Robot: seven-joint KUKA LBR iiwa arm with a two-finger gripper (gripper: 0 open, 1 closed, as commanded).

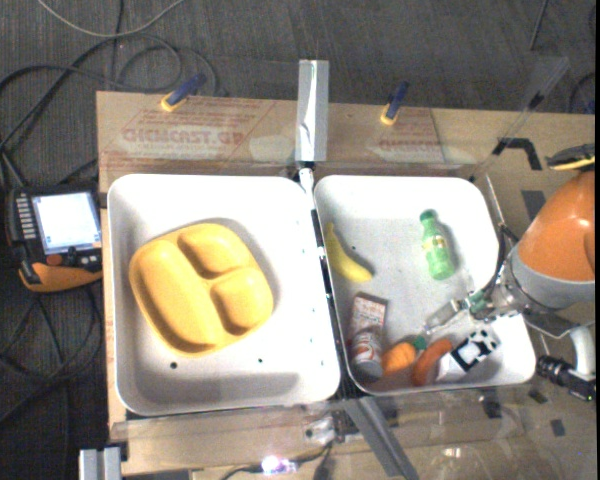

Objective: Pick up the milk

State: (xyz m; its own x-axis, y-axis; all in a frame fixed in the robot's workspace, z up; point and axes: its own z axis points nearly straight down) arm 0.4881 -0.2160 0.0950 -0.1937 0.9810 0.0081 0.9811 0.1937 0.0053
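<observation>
White all over on the left bin (130, 368), and sitting in it a bright yellow compartment tray (202, 286). The right bin (400, 193) is white too. Toward its far edge, a green bottle (438, 246) with a pale label; by its left wall, a yellow banana (344, 258). At the near edge, a brown and white carton (367, 320), then an orange carrot (398, 356) with a green top and a second orange piece (430, 360). In the near right corner, a black-and-white patterned item (475, 350). The arm (562, 243) shows orange over grey. The table (200, 133) is tan, with blue and yellow clamps (180, 93) on its far edge.
</observation>
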